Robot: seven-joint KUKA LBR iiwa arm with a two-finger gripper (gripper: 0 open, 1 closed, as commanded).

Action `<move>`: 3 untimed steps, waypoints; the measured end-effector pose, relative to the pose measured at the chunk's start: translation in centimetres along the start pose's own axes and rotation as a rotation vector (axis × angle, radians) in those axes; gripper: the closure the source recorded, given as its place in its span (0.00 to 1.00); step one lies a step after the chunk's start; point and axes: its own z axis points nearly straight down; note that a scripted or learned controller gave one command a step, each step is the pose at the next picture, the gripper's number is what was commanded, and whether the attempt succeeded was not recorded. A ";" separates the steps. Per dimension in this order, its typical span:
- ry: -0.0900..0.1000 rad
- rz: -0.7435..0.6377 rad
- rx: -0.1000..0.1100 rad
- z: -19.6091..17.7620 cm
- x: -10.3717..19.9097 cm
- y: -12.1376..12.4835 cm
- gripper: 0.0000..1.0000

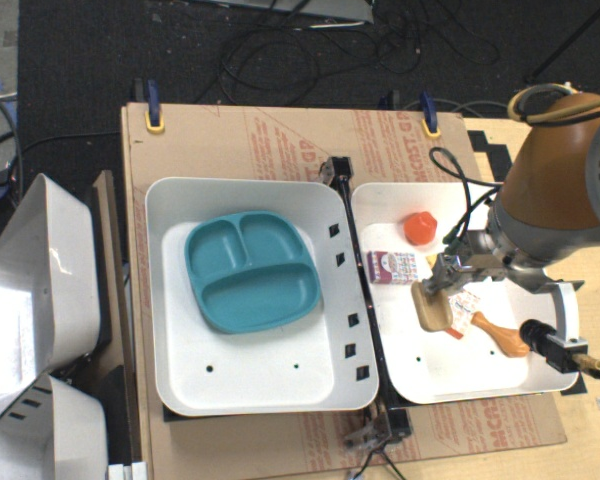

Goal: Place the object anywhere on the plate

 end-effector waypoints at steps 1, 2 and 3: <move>0.000 -0.001 0.000 1.0 4.7 3.1 1.00; 0.001 -0.001 0.000 1.7 9.2 5.6 1.00; 0.001 -0.001 -0.002 1.1 14.7 7.6 1.00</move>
